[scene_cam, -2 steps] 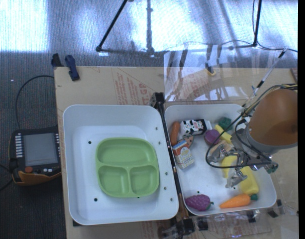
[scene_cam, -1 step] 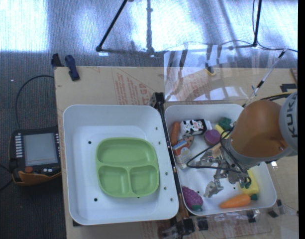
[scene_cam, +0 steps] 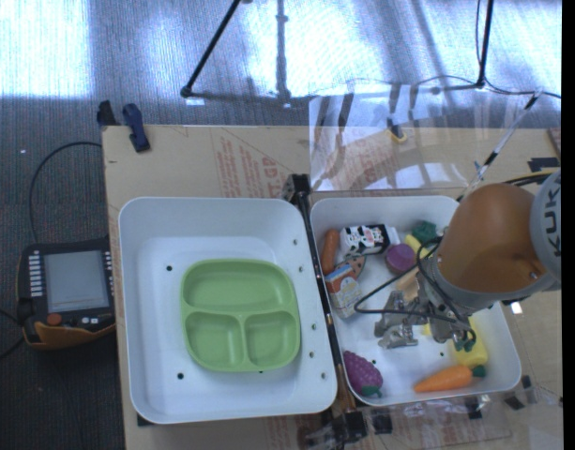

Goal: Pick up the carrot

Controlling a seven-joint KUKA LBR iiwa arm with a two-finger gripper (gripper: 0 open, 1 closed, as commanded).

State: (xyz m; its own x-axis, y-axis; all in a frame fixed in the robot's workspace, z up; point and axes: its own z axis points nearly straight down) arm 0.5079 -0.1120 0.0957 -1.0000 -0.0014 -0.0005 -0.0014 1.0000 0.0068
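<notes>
Green plate in left bin, carrot in right bin, end effector state unclear

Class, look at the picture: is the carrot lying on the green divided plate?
No. The carrot lies in the right bin, while the green plate sits in the left bin.

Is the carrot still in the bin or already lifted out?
In the bin. The carrot lies flat on the right bin's floor near its front edge, apart from the gripper.
</notes>
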